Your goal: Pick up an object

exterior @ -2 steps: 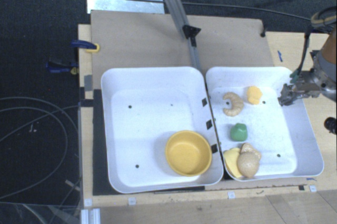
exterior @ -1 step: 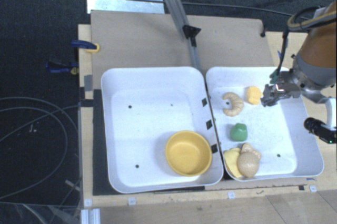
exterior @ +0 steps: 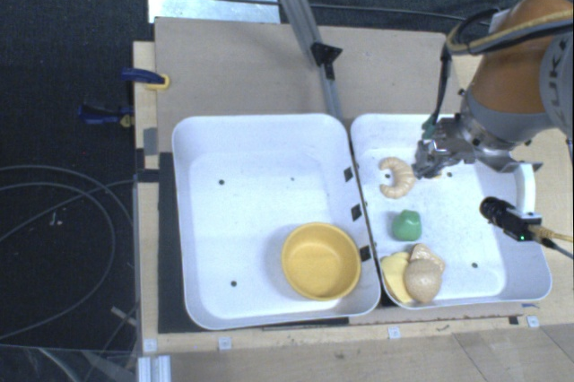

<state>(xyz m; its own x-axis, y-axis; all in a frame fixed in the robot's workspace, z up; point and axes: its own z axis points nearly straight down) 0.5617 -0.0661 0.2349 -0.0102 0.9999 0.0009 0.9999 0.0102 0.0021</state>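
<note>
The pincer [exterior: 429, 158] is lowered into the right bin [exterior: 538, 282], just beside the croissant [exterior: 396, 176], presumably to be grasped; whether it is released or clenched cannot be told.

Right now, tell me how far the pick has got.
Done: the arm's hand is down in the right white bin, right beside the pale curled croissant-shaped piece. In hand: nothing visibly lifted; that piece lies on the bin floor. Left: grip and raise something. The green block, tan lumpy piece and yellow bowl lie untouched.
</note>
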